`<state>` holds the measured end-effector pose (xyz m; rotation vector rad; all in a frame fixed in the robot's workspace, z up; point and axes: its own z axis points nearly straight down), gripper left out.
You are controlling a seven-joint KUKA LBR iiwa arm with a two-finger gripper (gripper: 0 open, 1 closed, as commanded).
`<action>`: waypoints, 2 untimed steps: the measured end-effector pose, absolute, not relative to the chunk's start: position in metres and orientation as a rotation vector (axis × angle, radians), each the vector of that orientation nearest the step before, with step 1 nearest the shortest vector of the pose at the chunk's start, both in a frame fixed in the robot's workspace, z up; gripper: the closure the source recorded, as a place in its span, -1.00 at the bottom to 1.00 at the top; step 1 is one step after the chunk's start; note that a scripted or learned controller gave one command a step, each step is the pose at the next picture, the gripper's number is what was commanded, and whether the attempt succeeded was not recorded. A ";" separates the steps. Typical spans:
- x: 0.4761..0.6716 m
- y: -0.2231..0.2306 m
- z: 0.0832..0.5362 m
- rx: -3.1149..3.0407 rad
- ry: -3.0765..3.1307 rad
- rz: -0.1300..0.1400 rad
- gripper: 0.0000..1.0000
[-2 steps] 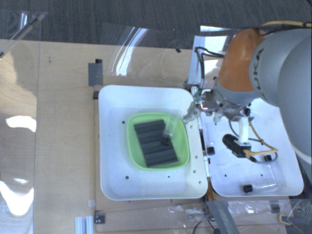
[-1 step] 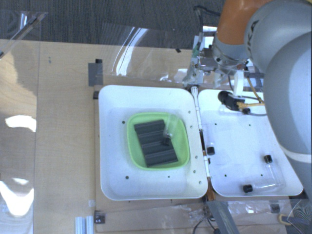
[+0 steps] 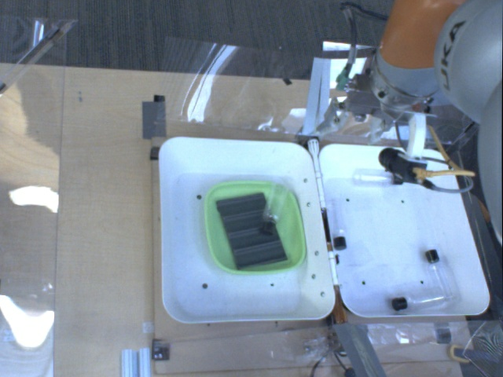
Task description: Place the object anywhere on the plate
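On the pale wooden worktop [image 3: 86, 132], the left side is blurred by glare from a clear sheet. In the left bin [image 3: 181, 289] a green plate [image 3: 214, 242] is seen, and the dark grey block [image 3: 250, 231] is laid flat on it, near its middle. The block's long axis is run from far to near, with the near end turned a little to the right; grooves are cut across it. A small clear tube with a black cap [image 3: 272, 217] is rested against the block's right edge, its outline hard to make out against the green. A small black piece [image 3: 339, 243] is set at the wall between the bins. In the right bin [image 3: 377, 234], three more clear tubes are scattered: one by the far wall [image 3: 365, 178], faint on the white, one near the right wall [image 3: 437, 272] and one at the near edge [image 3: 410, 301]. The gripper [image 3: 363, 108] is held above the right bin's far rim, well apart from the plate, partly hidden by the arm; whether it is open or closed cannot be told, and nothing is seen held in it.
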<state>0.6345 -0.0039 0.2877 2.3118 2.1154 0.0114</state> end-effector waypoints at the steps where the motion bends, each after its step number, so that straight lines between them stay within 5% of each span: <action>1: 0.589 -0.026 0.304 2.362 2.062 0.010 -1.00; 2: 0.550 -0.009 0.271 2.461 1.949 0.004 -1.00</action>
